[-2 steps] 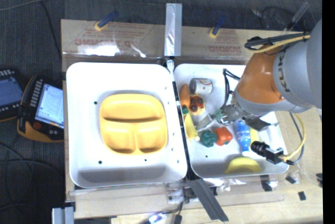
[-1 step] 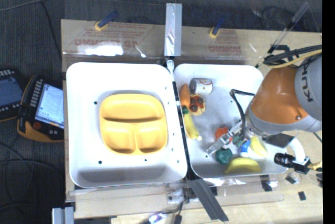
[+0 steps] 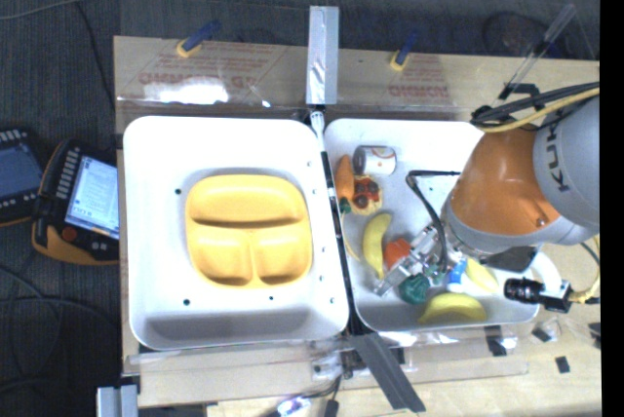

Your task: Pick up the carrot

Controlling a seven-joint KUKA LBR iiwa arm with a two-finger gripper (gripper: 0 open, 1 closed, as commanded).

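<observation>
Dark carpet around a wooden desk (image 3: 546, 84) carrying two white bins. Left bin (image 3: 146, 210) has a yellow divided tray (image 3: 250, 226). Right bin (image 3: 429, 137) holds the carrot (image 3: 344, 178), lying against the left wall, upper part, long axis along the wall, just beside a small red-and-yellow toy (image 3: 366, 193). Likely a light, rigid, smooth plastic prop; best pinched across mid-body, though the wall crowds one side. End effector (image 3: 414, 267) sits lower in the bin among a banana (image 3: 375, 242), a red piece (image 3: 396, 252) and a teal item (image 3: 416, 288), well apart from the carrot. Jaw state: cannot tell, clutter hides it.

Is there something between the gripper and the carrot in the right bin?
Yes. The banana lies between the gripper and the carrot, which sits at the bin's left wall, beside a small toy.
</observation>
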